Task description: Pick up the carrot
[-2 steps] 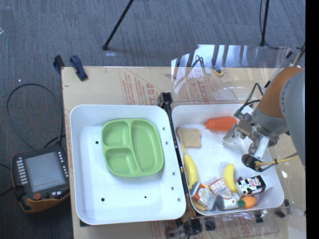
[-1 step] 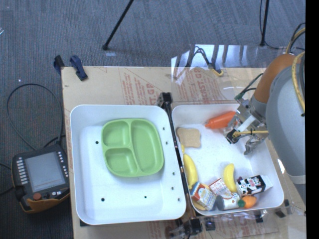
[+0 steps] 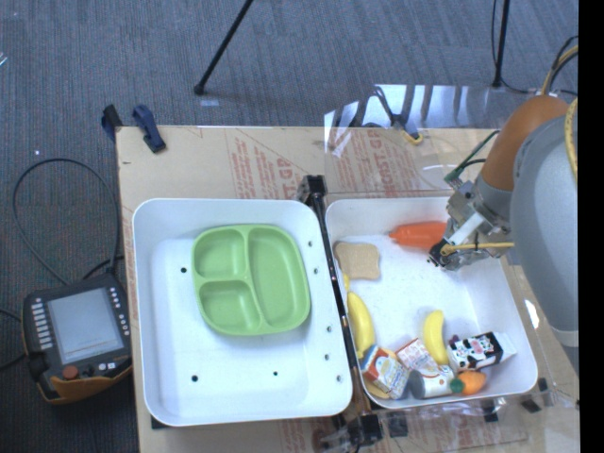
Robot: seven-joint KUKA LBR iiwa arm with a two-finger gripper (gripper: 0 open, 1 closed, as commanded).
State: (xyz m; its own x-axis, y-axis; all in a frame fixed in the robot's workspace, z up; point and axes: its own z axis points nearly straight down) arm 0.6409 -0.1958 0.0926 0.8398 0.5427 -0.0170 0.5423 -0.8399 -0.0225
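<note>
Carrot (image 3: 420, 234) lies in right bin (image 3: 491, 347), near far wall, past bread slice (image 3: 359, 260). Tool (image 3: 445, 254) low just beside carrot's right end; cannot tell if touching, nor how it is set. Green tray (image 3: 252, 278) in left bin (image 3: 160, 347). Two bananas (image 3: 360, 321), small packages (image 3: 415, 366) near front.

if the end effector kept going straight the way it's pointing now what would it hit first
Most likely the orange carrot. The end effector points toward the view's left and sits at the carrot's right end in the right-hand white bin. Its height above the bin floor is unclear, so it might pass just over the carrot.
</note>
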